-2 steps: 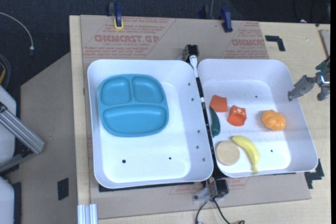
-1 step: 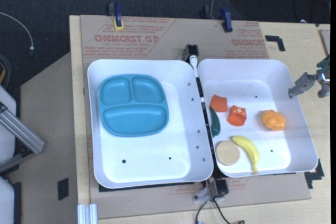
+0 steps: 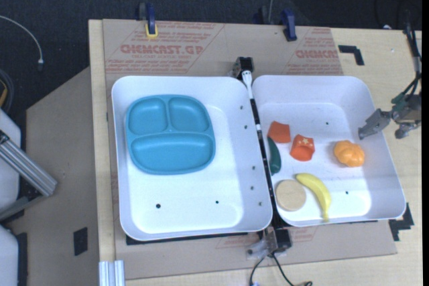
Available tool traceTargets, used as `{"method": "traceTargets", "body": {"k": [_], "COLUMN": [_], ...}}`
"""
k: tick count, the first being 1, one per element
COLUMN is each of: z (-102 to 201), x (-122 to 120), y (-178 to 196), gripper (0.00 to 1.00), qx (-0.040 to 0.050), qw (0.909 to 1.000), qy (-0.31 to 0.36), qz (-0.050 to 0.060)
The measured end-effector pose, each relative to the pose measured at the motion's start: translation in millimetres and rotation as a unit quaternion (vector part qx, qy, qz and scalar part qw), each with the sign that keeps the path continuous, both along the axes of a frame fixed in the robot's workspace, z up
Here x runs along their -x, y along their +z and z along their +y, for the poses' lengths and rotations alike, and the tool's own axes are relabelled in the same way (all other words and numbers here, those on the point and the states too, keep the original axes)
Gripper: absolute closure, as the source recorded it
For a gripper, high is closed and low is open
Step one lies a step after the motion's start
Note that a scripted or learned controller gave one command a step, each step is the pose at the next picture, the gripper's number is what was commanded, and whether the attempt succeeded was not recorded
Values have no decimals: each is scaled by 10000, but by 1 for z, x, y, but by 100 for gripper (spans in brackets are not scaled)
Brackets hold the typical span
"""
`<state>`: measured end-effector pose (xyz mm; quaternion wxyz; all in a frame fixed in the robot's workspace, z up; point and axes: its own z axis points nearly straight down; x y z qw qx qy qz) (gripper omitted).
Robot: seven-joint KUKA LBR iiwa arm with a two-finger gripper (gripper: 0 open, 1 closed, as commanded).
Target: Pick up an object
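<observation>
The right bin (image 3: 375, 201) holds an orange-red block (image 3: 279, 132), a red pepper-like piece (image 3: 302, 147), an orange fruit (image 3: 349, 153), a yellow banana (image 3: 316, 193), a beige round disc (image 3: 291, 195) and a dark green piece (image 3: 274, 156) against its left wall. My gripper (image 3: 389, 128) hovers at the bin's right rim, to the upper right of the orange fruit. It is open, and nothing sits between its fingers. One grey finger (image 3: 373, 124) points down-left toward the bin floor.
The left bin (image 3: 194, 211) holds a blue divided plate (image 3: 171, 134). A black divider strip (image 3: 255, 118) runs between the two bins. Blue clamps (image 3: 150, 19) hold the board at the back. Cables hang near the right edge.
</observation>
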<state>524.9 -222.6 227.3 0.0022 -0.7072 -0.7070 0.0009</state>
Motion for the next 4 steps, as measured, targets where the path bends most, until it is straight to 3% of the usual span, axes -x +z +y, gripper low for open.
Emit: {"method": "traceTargets", "body": {"k": [2, 3, 4], "z": [-1, 1, 0], "x": [7, 5, 14], "y": [-107, -94, -38], "gripper": [0, 100, 100], "qx": [-4, -21, 28], "qw": [10000, 10000, 10000], "qy": [-1, 10, 2], "qz": [6, -9, -52]}}
